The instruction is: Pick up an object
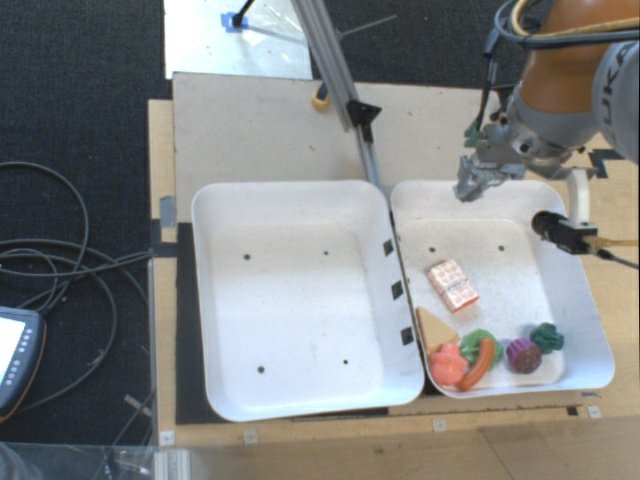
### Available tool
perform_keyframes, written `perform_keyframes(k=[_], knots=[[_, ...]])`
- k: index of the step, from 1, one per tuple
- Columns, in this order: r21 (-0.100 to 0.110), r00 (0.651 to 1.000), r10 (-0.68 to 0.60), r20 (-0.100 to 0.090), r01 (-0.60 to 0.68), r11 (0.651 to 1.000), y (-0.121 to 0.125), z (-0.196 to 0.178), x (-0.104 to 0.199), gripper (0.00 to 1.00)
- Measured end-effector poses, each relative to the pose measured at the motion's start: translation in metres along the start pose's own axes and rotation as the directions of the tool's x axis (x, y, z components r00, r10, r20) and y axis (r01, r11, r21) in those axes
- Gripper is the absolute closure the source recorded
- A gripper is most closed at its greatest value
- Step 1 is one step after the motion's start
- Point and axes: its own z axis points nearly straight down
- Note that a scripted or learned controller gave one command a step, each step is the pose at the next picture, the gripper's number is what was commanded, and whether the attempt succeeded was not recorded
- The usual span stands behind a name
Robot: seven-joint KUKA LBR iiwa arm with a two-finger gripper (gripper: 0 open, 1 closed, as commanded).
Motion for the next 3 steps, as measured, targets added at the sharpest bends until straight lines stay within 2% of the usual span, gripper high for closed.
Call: perform_keyframes(k=[1,3], knots=[[0.001,1.000,0.001,0.000,-0.001,1.000,-0.020,0.014,0.048,1.00],[0.000,1.000,-0.001,0.000,0.001,1.000,-0.042,0.009,0.156,1.00]])
